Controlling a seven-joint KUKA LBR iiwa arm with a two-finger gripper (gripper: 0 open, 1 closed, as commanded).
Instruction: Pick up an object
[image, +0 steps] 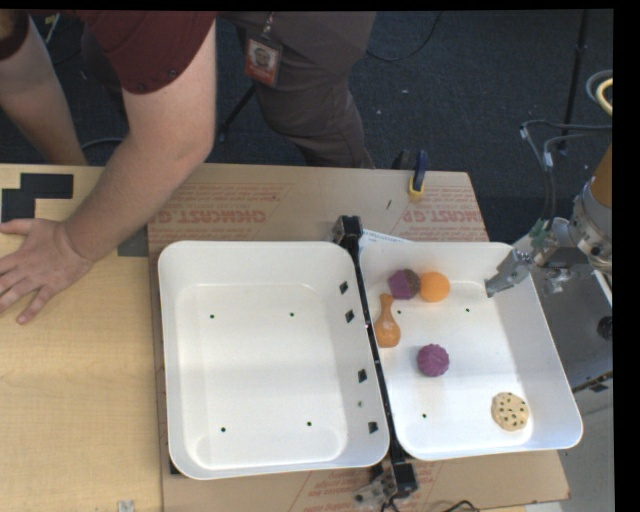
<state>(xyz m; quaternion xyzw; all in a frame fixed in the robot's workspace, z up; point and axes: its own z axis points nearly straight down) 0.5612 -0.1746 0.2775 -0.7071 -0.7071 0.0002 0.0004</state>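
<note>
Five small things lie in the right bin (560, 400), and none of them is in the gripper, so the task looks to be at its very start: the reach toward a target has not yet been made. Nearest the camera, at the bin's front right corner, sits a chocolate-chip cookie (510, 411). Farther in, near the bin's middle, is a purple ball (433, 360), with an orange pear-shaped piece (387, 324) off to its left, close by the divider between the bins. Beyond these, a darker purple fruit (404, 284) and an orange ball (435, 287) rest touching one another. The left bin (180, 300) has only its bare white floor. At the right bin's far right edge hangs the gripper (503, 278), tilted, its tip pointing down and left toward the bin, well apart from every object; whether its fingers are spread or closed cannot be told from here. The next move, as I judge it, calls for choosing one object, centring over it and descending; the purple ball stands clear of its neighbours. Farthest off, a person's forearm and hand (35, 268) rest on the bench to the left.
</note>
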